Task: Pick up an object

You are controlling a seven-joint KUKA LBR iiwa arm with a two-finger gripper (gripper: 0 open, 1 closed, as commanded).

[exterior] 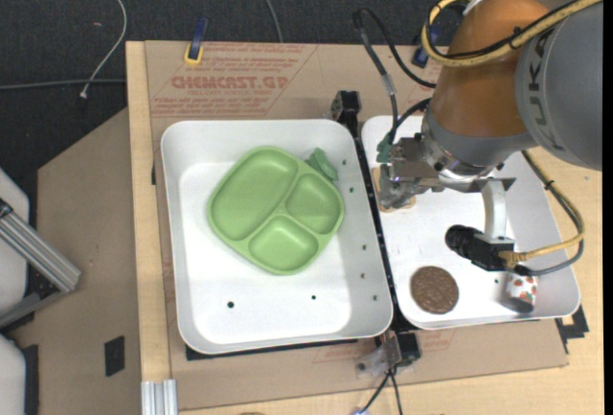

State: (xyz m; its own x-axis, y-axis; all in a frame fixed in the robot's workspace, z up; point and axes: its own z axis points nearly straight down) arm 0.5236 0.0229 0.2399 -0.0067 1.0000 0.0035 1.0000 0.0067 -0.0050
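The gripper (397, 183) is hanging low in the right bin (419, 245), close against the bin's left wall and nearer the far left corner than the near one. Whether it is open or closed cannot be told, because the wrist body is covering its working end from above. A small tan object (399, 203) is lying on the bin floor directly under the gripper, touching it or very nearly so; whether it is gripped cannot be told either. This object is judged to be the target, and the step in hand is judged to be the grasp itself. A sound grasp here is depending on three conditions: the gripper is sitting centred over the tan object rather than over its edge, it is keeping clear of the left wall so that the wall is not blocking the closing stroke, and the closing is finishing before any lift is beginning. The lift is best going straight up, since a sideways pull is risking a drag against the wall. The brown disc (435, 289) by the near edge and the small white spotted object (520, 289) in the near right corner are lying well apart from the grasp. The green divided plate (277, 209) is occupying the middle of the left bin (192, 260).
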